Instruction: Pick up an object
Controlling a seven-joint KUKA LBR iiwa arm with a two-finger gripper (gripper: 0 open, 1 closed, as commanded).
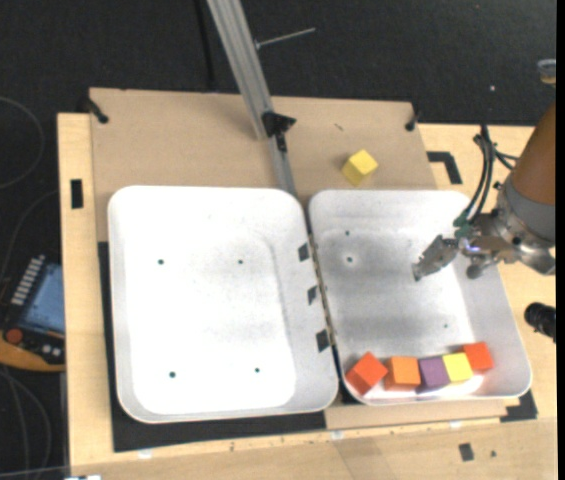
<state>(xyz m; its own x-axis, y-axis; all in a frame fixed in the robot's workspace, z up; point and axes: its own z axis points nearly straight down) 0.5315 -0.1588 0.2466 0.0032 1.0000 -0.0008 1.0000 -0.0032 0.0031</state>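
**Block Positions and Tool Status**

Five small cube-shaped blocks with matte faces are seen along the near wall of the right bin (482, 298). From left to right they are: an orange-red block (367, 371), turned slightly out of line; an orange block (403, 370); a purple block (432, 371); a yellow block (458, 367); and a second orange-red block (478, 356). The blocks are set side by side, touching or nearly touching, in a gently curved row that follows the bin's rounded corner.

A sixth block, a yellow cube (360, 166), is located outside both bins on the flat brown board behind the right bin.

The tool (430, 262) is positioned over the middle of the right bin, well apart from the row of blocks. Nothing is seen between its fingers; whether they are spread or closed cannot be told.

The left bin (127, 298) is a shallow white tray with rounded corners and a faintly scuffed grey floor. Both bins are carried on the pale wooden tabletop (80, 368). A slanted metal rail (242, 53) crosses behind the bins.
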